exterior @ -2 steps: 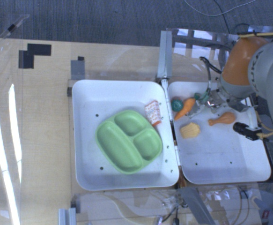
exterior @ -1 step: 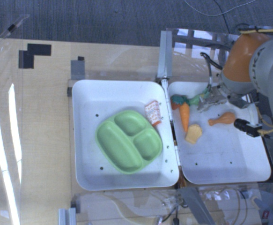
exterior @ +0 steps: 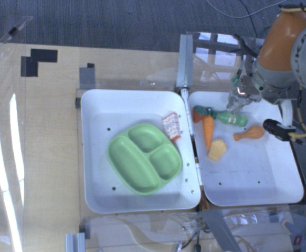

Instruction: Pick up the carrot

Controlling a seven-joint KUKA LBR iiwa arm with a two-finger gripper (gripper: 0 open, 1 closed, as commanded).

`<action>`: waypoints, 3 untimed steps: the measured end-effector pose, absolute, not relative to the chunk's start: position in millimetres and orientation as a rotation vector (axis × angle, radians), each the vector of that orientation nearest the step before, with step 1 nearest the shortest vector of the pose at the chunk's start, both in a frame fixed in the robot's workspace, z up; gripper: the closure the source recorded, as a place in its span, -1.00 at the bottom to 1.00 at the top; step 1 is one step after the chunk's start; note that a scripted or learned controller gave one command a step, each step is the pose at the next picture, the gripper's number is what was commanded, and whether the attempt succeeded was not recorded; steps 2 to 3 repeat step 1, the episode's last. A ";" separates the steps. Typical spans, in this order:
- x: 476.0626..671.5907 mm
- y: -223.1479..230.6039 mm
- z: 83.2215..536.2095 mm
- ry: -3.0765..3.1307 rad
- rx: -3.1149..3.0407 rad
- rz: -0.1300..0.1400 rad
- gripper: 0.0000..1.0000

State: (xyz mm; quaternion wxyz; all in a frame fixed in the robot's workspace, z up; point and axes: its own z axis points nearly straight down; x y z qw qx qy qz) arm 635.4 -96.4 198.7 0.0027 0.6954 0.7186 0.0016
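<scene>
The pale wooden bench (exterior: 42, 140) bears two shallow white bins (exterior: 97, 193) (exterior: 257, 188) side by side.

The arm (exterior: 292, 41) runs off the picture's edge at three o'clock, and the label on the small packet (exterior: 171, 126) is too small to read.

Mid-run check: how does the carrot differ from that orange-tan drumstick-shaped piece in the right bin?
The carrot is bright orange; the drumstick-shaped piece is paler, tan-orange. The carrot runs roughly up-down in the view, tapering to a point at its lower end; the drumstick piece lies nearly sideways, with a bulbous right end and a thin left end. The carrot sits near the bin's left side, beside the green bottle; the drumstick piece lies further right. Both rest on the right bin floor.
</scene>
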 end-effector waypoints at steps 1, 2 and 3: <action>612.2 -57.9 183.4 1.772 2.593 0.001 1.00; 612.2 -57.9 183.4 1.772 2.593 0.001 1.00; 612.2 -57.9 183.4 1.772 2.593 0.001 1.00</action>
